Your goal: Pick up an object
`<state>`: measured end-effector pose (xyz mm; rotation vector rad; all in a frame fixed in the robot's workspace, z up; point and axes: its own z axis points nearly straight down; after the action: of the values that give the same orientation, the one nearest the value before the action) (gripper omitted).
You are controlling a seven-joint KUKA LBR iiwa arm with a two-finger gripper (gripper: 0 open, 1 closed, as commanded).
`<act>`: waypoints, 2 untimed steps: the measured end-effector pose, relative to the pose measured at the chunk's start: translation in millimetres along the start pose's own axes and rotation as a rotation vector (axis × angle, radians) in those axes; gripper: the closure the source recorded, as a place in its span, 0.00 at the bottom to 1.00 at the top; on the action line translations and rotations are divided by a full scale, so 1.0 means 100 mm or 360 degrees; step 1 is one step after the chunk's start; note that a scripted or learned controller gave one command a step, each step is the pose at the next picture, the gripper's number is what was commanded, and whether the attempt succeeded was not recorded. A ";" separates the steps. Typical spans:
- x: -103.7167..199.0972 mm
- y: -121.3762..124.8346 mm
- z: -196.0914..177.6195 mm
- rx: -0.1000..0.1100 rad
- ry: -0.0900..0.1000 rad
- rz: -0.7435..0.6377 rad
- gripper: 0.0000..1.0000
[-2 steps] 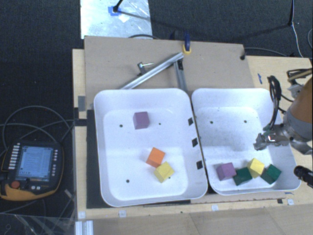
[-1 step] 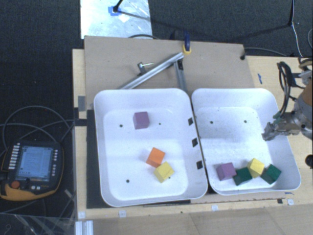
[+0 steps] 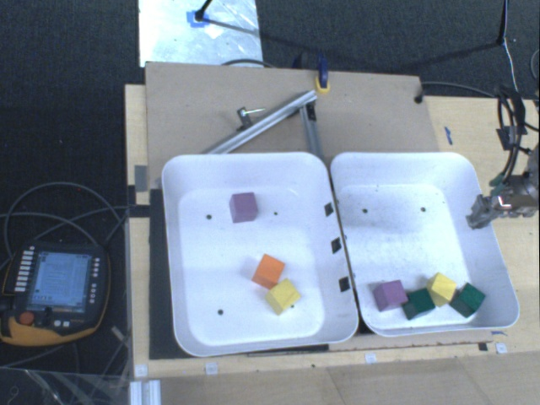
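Bench (image 3: 371, 108): tan board surface on a pale frame, standing on dark carpet (image 3: 67, 57); two shallow white bins side by side on it. Left bin (image 3: 181, 175) contains a purple cube (image 3: 244, 207) toward the far side, and an orange cube (image 3: 268, 270) touching a yellow cube (image 3: 283, 296) nearer the front. Right bin (image 3: 460, 165) contains a purple block (image 3: 390, 294), dark green block (image 3: 418, 303), yellow block (image 3: 441, 288) and green block (image 3: 467, 299), clustered along its near wall. Gripper (image 3: 485, 211) sits at the right bin's right rim, well apart from all blocks; whether it is apart or together, I cannot tell. Metal bar (image 3: 261, 123) lies slanted behind the bins; control pendant (image 3: 55, 294) on the floor at left; reflective sheet (image 3: 198, 19) beyond the bench.
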<state>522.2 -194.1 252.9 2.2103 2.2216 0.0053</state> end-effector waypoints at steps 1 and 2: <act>0.49 0.05 0.12 0.0010 0.0007 -0.0007 1.00; 1.06 0.03 0.22 0.0010 0.0009 -0.0008 1.00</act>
<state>525.1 -88.2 230.6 2.2106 2.2331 0.0043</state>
